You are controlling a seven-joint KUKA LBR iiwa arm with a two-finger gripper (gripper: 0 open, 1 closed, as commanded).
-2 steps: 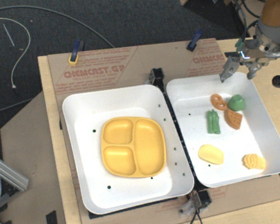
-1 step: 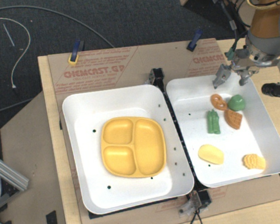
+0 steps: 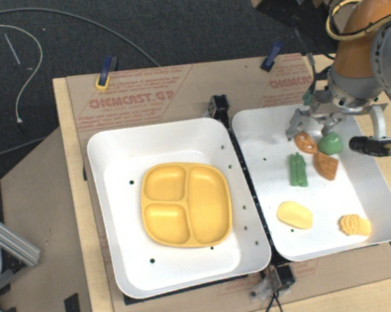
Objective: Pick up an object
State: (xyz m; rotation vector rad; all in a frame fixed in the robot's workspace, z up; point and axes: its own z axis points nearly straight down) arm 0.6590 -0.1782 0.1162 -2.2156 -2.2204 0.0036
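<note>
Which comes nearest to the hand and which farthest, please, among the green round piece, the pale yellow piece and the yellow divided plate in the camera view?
Nearest the hand first:
1. Green round piece, just below the hand in the right bin.
2. Pale yellow piece, lower in the same bin, toward its front edge.
3. Yellow divided plate, over in the left bin, farthest away.

The arm (image 3: 368,39) (grey, orange-banded) is cut off at right.

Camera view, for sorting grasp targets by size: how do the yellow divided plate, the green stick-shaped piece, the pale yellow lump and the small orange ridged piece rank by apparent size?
1. yellow divided plate, by far the largest.
2. pale yellow lump.
3. green stick-shaped piece, longer but thinner, so nearly level with the lump.
4. orange ridged piece, smallest, only slightly.
</note>
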